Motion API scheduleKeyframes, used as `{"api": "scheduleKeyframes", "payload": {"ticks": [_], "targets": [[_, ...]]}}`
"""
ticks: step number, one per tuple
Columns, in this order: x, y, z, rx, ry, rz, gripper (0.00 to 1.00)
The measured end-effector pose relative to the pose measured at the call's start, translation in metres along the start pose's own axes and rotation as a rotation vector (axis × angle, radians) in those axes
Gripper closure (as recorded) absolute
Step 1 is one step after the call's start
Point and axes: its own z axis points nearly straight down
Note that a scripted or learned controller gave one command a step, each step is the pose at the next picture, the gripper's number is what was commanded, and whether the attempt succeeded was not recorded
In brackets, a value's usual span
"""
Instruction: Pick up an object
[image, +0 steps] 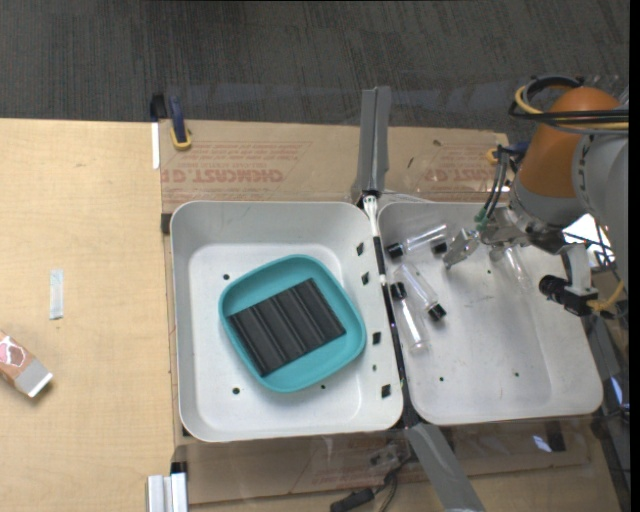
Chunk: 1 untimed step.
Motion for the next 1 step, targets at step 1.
{"api": "scheduleKeyframes", "payload": {"ticks": [1], "targets": [[0.0,0.0003,-0.0093,0.0,-0.002,-0.003,1.0]]}}
